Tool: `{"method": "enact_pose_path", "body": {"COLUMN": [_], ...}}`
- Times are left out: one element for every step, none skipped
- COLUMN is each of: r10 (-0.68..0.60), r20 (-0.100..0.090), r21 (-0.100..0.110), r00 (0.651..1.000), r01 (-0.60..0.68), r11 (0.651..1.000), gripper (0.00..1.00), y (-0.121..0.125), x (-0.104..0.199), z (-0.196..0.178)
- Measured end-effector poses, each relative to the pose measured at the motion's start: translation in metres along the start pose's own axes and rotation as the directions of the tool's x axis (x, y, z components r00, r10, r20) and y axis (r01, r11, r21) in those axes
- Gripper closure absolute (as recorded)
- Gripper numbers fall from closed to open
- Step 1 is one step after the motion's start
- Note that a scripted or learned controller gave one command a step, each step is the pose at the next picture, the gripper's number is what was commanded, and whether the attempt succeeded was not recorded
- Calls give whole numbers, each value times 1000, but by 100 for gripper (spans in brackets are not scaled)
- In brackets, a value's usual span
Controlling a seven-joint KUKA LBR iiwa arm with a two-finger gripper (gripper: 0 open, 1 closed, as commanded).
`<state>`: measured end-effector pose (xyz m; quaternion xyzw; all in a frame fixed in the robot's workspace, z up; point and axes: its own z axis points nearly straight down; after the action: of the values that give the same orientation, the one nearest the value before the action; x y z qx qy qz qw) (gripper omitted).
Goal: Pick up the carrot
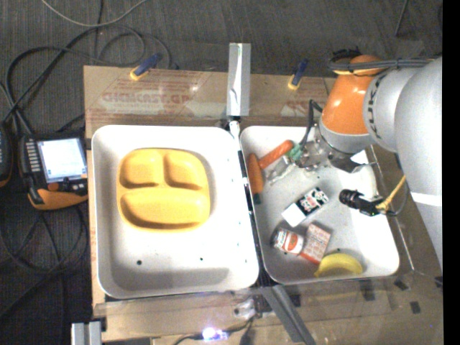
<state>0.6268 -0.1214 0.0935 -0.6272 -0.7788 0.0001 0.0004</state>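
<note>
1. My pincer (286, 165) hung low over the upper left part of the right bin (384, 254), right at the carrot (277, 152).
2. I couldn't tell from the camera view whether it was open, closed or gripping anything.
3. The carrot lay slantwise near that bin's top left corner, with a second orange piece (254, 175) just beside it along the left wall.
4. Further down lay a small white-and-black box (306, 205), a red-and-white carton (302, 241) and a banana (339, 265).
5. The left bin (108, 264) held a yellow divided plate (165, 187).
</note>
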Motion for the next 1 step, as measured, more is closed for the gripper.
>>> {"method": "enact_pose_path", "body": {"r10": [2], "r20": [-1], "r21": [1], "r00": [1000], "r01": [-2], "r11": [1000], "gripper": [100], "y": [0], "x": [0], "z": [-9]}}
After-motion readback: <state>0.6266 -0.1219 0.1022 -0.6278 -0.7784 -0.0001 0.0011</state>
